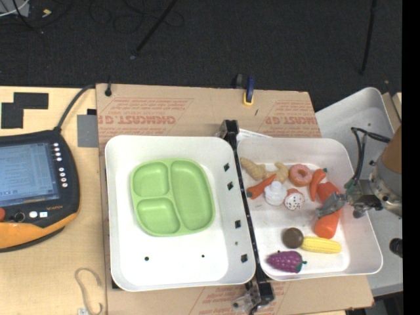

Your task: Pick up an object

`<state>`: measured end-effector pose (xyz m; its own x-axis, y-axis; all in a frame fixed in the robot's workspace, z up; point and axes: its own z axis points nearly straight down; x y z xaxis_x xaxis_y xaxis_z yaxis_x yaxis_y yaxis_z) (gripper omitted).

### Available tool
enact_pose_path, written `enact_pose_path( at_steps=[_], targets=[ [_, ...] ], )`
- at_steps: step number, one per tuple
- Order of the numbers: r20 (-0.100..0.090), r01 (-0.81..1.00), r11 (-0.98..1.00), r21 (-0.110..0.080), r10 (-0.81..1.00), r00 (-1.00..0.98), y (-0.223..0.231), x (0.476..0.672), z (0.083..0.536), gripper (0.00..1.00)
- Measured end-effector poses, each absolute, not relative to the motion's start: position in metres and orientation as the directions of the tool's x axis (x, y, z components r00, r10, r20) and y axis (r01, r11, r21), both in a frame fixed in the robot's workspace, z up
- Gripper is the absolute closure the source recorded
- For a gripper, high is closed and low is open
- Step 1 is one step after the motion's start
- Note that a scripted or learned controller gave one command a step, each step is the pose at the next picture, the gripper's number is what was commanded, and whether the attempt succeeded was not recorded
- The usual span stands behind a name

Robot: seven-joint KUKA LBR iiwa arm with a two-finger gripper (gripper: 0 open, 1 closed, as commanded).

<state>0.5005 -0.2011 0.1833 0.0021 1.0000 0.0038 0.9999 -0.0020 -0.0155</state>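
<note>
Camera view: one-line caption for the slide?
Gripper low over the right bin of toy food, beside an orange carrot; green divided plate in the left bin.

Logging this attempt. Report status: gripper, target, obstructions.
Gripper low at right bin's right side, finger state unclear. Orange toy carrot right beneath it, not seen gripped. Corn and red pepper crowd close.

two white bins, one green plate

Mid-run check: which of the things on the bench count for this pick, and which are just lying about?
For the pick: gripper at the right bin, over the toys there: orange carrot, corn, grapes, brown ball, donut, dotted ball.

Lying about: green tray in the left bin, teach pendant, cardboard.
</note>
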Motion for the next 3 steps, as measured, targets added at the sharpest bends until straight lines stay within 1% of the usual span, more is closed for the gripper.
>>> enact_pose_path(
  at_steps=[1, 2, 3],
  targets=[
    [0.001, 1.0, 0.0, -0.003, 1.0, 0.0, -0.202, 0.504, 0.191, 0.0],
    [0.002, 1.0, 0.003, -0.005, 1.0, -0.003, -0.201, 0.514, 0.136, 0.0],
    [0.002, 1.0, 0.003, -0.004, 1.0, -0.003, -0.198, 0.514, 0.085, 0.0]
  ],
)
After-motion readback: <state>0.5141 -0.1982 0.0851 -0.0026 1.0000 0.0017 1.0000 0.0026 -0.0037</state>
